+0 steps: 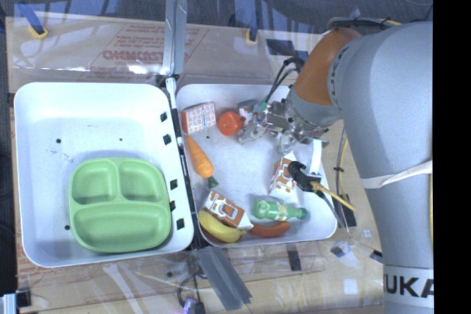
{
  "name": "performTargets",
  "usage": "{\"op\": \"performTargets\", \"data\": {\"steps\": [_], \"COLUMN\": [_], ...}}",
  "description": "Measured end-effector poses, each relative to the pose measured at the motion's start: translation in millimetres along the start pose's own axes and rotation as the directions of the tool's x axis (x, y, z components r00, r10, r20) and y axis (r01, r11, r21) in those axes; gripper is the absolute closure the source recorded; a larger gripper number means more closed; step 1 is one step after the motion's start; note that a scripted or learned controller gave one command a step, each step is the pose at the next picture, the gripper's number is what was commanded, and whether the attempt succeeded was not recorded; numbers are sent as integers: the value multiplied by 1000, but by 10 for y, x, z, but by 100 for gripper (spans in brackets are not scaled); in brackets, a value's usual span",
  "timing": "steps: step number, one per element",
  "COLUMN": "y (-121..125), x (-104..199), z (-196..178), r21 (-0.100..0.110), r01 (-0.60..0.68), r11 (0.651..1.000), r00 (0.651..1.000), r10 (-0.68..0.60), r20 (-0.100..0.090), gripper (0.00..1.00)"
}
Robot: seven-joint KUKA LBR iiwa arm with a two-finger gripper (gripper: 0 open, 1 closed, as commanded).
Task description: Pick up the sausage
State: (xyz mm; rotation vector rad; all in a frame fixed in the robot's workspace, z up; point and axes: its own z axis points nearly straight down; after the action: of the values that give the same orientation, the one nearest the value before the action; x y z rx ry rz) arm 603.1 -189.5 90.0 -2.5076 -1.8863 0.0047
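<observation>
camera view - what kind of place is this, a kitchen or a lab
Most likely a robot lab test bench, not a kitchen: a grey arm reaches over two white bins, toy food such as a carrot lies in one, and the bench is taped.

Reddish-brown sausage (271, 229) lies flat (partly hidden) along right bin's front wall.

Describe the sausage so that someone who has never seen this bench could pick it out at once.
Go to the right bin, the one crowded with toy food, not the one holding the green plate. Look along its near edge, at the bottom right, under the green bottle. The sausage is the reddish-brown curved piece lying beside the yellow banana, darker than the orange carrot.
</observation>
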Motion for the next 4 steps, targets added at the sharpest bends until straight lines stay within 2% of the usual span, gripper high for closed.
{"op": "performTargets", "data": {"steps": [1,2,3,4], "y": [480,326,222,183], "x": [297,826,1011,1023], "z": [-10,-518,-57,-111], "r21": [-3,-5,3,22], "r01": [-126,-24,88,92], "r11": [992,1000,996,995], "r00": [992,1000,996,996], "r10": [126,24,-88,-92], "r20": [0,1,7,4], "gripper": [0,0,0,100]}}
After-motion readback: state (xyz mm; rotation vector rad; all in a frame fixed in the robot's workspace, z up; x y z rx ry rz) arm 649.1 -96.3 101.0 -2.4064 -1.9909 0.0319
